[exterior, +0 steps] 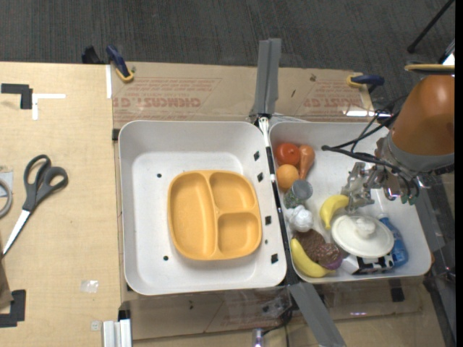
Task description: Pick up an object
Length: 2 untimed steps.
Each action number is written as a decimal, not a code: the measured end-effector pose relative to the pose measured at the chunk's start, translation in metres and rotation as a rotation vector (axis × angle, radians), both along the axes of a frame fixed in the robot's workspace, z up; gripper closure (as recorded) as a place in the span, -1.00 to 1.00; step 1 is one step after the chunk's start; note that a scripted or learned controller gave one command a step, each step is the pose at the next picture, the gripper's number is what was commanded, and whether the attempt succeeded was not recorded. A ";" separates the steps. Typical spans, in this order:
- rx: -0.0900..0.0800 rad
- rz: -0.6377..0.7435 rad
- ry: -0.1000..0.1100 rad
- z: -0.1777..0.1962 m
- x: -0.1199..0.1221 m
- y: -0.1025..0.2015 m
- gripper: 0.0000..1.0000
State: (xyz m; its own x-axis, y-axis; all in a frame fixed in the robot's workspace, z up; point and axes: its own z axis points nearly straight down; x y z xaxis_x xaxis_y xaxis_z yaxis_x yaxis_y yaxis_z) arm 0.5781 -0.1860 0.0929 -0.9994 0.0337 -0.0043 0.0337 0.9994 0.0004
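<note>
Lowering straight onto the white lid [362,233] is advised; the tool [359,186] hovers above it, its state cannot be told.

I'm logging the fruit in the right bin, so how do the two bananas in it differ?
The upper banana lies mid-bin beside the white lidded dish; the lower banana lies at the bin's near left corner. The upper one is short, with little of it showing past the dish; the lower one shows as a longer curve, running under a dark brown object. Both are yellow and curved.
</note>
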 end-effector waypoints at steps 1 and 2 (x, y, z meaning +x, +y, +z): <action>-0.001 0.000 -0.003 0.001 0.001 0.000 -1.00; 0.000 -0.021 0.000 0.000 0.014 0.072 -1.00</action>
